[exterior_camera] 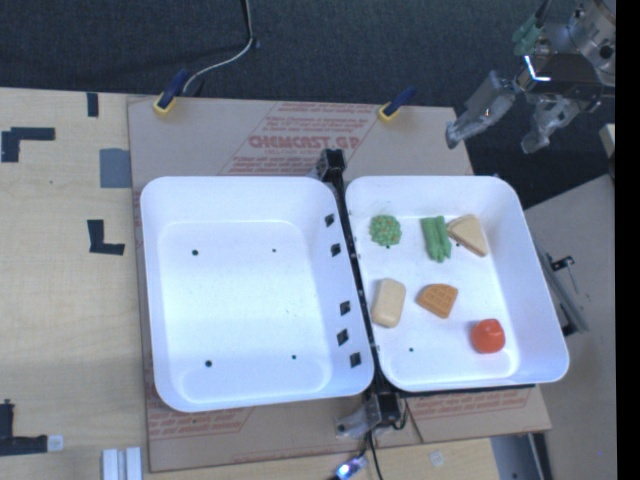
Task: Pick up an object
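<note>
The right bin (520, 218) holds several small food-shaped objects: a green broccoli piece (385, 230), a green bean pod (435, 238), a tan wedge (468, 234), a pale yellow block (388, 302), an orange piece (437, 299) and a red tomato-like piece (488, 336). My gripper (505, 118) hangs above and beyond the bin's far right corner, well apart from all of them. Its two grey fingers are spread wide with nothing between them.
The left bin (160, 208) lies beside the right one, joined along a black clip strip (345, 268). Both rest on a cardboard sheet (290, 133) held by blue-yellow clamps (170, 93). A black cable (243, 28) runs across the dark floor behind.
</note>
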`<action>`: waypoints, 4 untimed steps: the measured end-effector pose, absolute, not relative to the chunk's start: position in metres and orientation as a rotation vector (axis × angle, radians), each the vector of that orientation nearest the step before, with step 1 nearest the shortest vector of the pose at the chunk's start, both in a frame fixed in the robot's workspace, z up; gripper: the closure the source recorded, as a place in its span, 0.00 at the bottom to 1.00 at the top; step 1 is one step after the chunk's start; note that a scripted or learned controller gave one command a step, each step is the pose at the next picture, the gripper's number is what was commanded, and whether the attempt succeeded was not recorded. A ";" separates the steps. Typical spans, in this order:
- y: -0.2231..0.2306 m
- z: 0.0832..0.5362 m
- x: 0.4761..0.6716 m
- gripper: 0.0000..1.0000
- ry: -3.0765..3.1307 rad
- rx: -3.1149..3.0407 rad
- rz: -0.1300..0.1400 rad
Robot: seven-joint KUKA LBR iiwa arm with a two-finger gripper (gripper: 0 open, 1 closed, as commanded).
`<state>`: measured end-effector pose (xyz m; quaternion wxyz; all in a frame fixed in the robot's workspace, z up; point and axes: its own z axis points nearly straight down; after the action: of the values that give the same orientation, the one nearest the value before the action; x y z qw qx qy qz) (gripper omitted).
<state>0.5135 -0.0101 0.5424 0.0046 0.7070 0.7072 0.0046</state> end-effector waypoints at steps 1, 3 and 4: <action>-0.008 0.545 0.515 1.00 2.223 2.219 -0.002; -0.155 0.386 0.487 1.00 2.213 2.235 -0.010; -0.223 0.337 0.495 1.00 2.216 2.231 -0.009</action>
<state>0.4946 -0.2226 0.3366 -0.0015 0.7095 0.7047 -0.0027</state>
